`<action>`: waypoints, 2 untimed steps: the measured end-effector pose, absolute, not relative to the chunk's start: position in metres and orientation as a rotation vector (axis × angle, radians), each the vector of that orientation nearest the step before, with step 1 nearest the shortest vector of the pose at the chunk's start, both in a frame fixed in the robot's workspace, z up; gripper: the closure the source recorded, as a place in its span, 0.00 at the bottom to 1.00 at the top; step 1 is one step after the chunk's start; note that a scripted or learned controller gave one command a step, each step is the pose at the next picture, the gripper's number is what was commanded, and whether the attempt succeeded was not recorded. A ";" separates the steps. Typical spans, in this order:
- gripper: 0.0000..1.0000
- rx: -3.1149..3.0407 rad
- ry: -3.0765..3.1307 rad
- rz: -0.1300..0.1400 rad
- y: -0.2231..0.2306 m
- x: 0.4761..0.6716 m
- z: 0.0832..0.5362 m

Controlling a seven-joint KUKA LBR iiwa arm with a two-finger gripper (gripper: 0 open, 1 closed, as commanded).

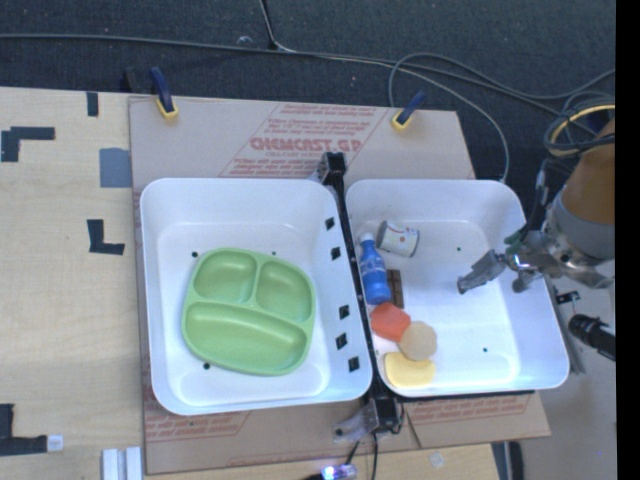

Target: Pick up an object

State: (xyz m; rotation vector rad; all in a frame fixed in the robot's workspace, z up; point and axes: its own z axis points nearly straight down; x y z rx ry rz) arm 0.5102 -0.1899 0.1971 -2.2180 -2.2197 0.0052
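Gripper (pixel 490 271): over right bin (pixel 500 208), near its right wall; finger state cannot be told.
Blue bottle (pixel 374 273): well left of gripper, beside divider.
White cup (pixel 398 238): left, slightly farther back.
Orange block (pixel 390 321), tan ball (pixel 418 341), yellow piece (pixel 409 371): left and nearer.
Green plate (pixel 249 310): far left, in left bin (pixel 160 208).

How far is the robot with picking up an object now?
Done: nothing lifted yet. In hand: the gripper hangs over bare floor of the right bin. Left: reach the blue bottle, orange piece or yellow piece, which lie apart from it, and grasp one.
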 end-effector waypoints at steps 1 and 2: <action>0.00 -2.216 -2.218 0.006 -0.193 0.509 0.133; 0.00 -2.222 -2.224 0.002 -0.193 0.509 0.083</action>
